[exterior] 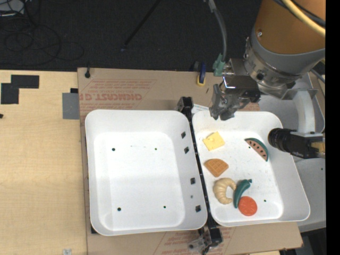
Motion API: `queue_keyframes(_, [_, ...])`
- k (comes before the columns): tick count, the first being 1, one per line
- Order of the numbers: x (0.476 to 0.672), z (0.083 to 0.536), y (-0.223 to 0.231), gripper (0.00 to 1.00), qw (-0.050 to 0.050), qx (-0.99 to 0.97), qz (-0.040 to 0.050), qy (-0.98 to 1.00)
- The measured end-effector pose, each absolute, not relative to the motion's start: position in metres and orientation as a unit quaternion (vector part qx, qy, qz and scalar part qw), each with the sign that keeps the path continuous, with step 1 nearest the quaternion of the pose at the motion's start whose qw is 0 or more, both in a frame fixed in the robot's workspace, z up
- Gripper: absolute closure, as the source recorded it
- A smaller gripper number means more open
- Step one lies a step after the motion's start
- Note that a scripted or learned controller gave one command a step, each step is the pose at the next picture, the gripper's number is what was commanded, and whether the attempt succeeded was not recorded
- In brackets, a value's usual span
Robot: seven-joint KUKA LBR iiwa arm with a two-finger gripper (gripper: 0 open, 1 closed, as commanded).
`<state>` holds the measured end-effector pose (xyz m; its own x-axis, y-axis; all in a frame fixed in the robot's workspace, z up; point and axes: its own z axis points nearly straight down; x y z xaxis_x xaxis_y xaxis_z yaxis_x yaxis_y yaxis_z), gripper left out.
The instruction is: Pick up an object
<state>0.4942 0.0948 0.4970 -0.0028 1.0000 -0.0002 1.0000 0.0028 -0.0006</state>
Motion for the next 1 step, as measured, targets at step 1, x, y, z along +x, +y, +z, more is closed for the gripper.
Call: queue_keyframes(1, [0.5182,0.5396,0.1124,1.0,0.0,-0.706,-0.0006,-0.708])
